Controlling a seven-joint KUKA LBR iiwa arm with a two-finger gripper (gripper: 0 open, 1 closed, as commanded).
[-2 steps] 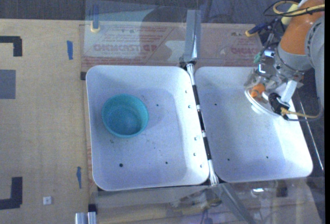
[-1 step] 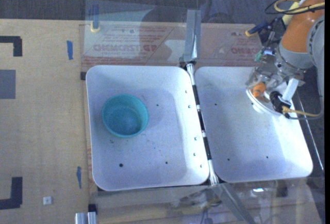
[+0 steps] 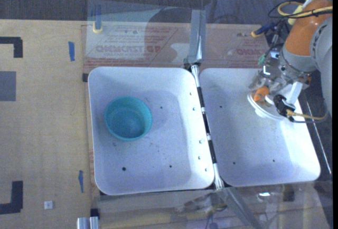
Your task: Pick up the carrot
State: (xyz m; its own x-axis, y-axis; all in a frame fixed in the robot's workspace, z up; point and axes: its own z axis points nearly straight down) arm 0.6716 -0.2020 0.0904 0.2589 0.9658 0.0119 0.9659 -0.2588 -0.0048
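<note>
Two shallow white plastic bins sit side by side on the tan wooden worktop (image 3: 42, 143), meeting along a seam near the middle. The left bin (image 3: 158, 170) carries one thing: a round teal plastic bowl (image 3: 128, 118), upright, towards that bin's left side and well apart from its walls. The right bin (image 3: 253, 159) carries the small orange carrot (image 3: 259, 96), which lies near that bin's upper right corner, close to the far wall.

The grey arm with its orange band (image 3: 306, 30) reaches in over the right bin's upper right corner. Its claw (image 3: 266, 95) sits low, right at the carrot, and the orange piece shows against the claw's left side. Whether the claw is clenched on it or released cannot be told, because the wrist and cables cover that spot. A pale oval patch on the bin floor lies just under the claw.

Behind the bins stands a clear plastic sheet (image 3: 137, 38) along the worktop's far edge, with reddish printed lettering across it; the letters are too faint and blurred to read. Two short strips of blue tape (image 3: 71, 51) mark the worktop left of the left bin, one near the far edge and one near the front, along with black angular markings (image 3: 13, 46) at the left edge.
</note>
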